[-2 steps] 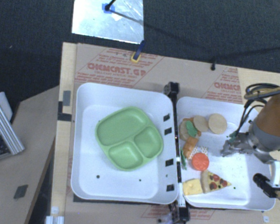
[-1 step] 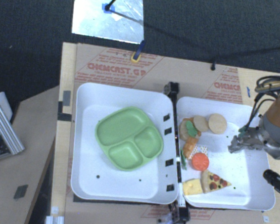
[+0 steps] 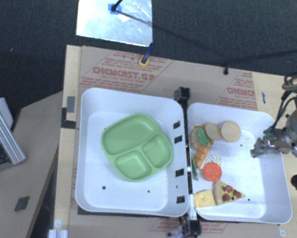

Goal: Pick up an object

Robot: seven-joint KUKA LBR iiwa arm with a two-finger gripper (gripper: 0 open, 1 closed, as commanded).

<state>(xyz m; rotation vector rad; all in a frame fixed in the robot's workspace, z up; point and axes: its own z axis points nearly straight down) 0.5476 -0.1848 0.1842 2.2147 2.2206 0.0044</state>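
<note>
A green divided plate (image 3: 136, 154) lies in the left bin (image 3: 86, 188). In the right bin (image 3: 271, 203), toy food clusters at nine o'clock: cookie (image 3: 230, 131), tomato slice (image 3: 212, 171), pizza slice (image 3: 227, 193). The gripper (image 3: 260, 149) hangs at three o'clock; its jaw state cannot be told.

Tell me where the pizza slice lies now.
The pizza slice lies near the front of the right bin, just below the red tomato slice.

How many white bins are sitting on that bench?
2. The left bin holds a green divided plate; the right bin holds a cluster of toy food along its left side.
</note>
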